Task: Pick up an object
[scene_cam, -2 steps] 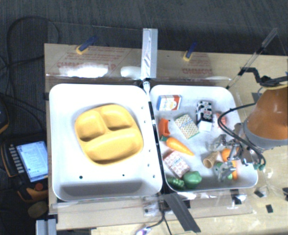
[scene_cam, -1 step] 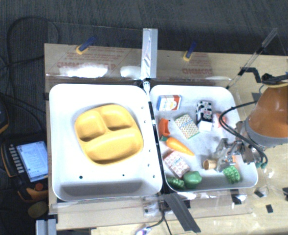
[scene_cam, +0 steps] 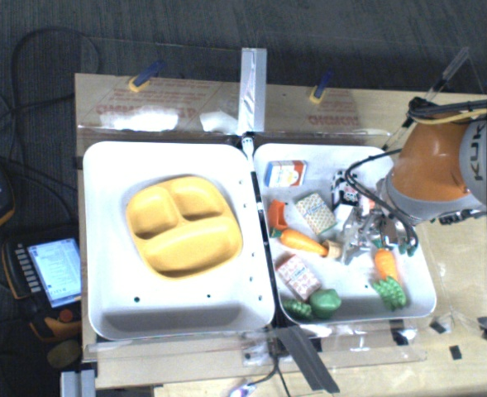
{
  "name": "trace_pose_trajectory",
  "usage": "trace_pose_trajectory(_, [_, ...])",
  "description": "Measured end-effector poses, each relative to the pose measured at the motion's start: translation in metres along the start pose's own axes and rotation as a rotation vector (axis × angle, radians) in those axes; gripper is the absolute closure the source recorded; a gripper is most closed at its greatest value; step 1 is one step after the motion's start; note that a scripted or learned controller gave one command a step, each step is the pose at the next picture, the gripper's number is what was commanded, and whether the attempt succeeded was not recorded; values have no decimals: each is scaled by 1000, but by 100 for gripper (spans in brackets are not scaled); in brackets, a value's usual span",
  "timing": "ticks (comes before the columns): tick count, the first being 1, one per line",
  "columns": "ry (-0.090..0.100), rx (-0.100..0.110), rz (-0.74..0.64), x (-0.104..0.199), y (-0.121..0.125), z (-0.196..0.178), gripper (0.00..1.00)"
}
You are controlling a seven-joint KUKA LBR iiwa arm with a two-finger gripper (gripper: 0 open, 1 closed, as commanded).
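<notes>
The right bin (scene_cam: 408, 300) holds several toy foods. A carrot (scene_cam: 303, 241) lies near its middle, and a second carrot with a green top (scene_cam: 386, 276) lies at the right. A checkered block (scene_cam: 316, 212), a pink block (scene_cam: 298, 275), a green vegetable (scene_cam: 321, 303), a small carton (scene_cam: 284, 174) and an orange piece (scene_cam: 276, 215) lie around them. My gripper (scene_cam: 357, 242) hangs low in the right bin, between the two carrots, just right of the first carrot's tip. The grey arm with its orange band (scene_cam: 429, 172) comes in from the right.
The left bin (scene_cam: 111, 296) holds a yellow divided tray (scene_cam: 183, 224). A metal divider (scene_cam: 252, 89) stands behind the bins with clips on the backboard. Cables and devices lie off the bench at the left.
</notes>
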State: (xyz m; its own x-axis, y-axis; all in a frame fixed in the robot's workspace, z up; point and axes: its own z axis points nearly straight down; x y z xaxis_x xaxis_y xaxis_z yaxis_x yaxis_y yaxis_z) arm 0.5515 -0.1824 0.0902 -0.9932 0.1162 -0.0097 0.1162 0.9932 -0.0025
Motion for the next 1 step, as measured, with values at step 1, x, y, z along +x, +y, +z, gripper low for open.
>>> trace_pose_trajectory(1, [-4, 1, 0, -1, 0, 0, 0])
